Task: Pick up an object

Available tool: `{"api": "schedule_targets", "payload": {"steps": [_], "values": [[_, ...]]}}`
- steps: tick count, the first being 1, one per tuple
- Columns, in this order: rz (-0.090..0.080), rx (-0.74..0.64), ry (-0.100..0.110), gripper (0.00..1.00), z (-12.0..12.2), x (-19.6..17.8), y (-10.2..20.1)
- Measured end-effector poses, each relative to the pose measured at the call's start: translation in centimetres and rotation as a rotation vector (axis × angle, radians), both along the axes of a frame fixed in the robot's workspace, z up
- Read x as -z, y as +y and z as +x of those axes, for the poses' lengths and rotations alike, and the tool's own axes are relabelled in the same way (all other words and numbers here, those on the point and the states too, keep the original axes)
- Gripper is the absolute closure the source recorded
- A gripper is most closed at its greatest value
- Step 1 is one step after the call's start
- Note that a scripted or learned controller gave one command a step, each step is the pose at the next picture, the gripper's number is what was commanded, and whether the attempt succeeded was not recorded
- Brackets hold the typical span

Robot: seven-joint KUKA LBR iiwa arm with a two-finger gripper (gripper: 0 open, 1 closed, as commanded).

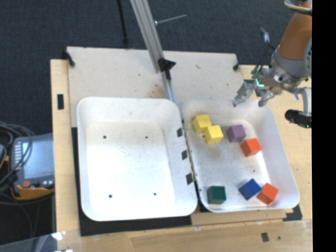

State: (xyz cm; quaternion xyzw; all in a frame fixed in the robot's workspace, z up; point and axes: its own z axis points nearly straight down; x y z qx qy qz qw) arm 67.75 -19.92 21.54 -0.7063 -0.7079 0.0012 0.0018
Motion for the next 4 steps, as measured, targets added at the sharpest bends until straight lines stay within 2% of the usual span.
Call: {"api": "schedule_targets", "payload": {"steps": [1,2,3,4], "values": [[-0.004,-0.003,-0.003,0.00,0.1,-0.3,-0.1],[-0.003,-0.004,-0.001,0.00,0.0,4.2,0.5],[-0.003,-0.009,0.000,0.00,-0.2,10.3,0.8],[-0.004,-0.011,-0.004,0.00,-0.1,11.8,0.7]]}}
